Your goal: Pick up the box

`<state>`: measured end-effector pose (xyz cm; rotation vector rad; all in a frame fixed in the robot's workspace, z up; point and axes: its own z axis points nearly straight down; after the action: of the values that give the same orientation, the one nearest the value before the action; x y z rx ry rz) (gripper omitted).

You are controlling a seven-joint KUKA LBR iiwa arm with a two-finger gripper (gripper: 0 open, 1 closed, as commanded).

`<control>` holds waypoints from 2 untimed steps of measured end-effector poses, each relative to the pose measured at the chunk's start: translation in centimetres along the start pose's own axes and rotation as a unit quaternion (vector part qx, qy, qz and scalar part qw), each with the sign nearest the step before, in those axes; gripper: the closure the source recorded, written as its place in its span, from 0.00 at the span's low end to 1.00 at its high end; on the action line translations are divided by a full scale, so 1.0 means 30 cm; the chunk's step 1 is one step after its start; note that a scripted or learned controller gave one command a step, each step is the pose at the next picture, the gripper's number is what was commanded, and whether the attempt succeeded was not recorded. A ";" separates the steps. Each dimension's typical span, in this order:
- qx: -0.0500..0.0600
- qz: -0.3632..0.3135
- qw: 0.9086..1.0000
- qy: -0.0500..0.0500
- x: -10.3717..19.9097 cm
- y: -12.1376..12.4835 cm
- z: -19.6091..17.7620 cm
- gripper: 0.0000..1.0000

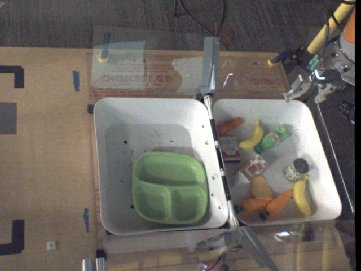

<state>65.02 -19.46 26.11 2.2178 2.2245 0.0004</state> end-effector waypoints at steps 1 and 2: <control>-0.002 -0.001 1.000 -0.001 0.003 0.005 -0.038 1.00; -0.001 0.151 0.989 -0.001 -0.084 0.060 -0.379 1.00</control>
<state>66.84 -21.96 37.49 2.5252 1.8633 0.0005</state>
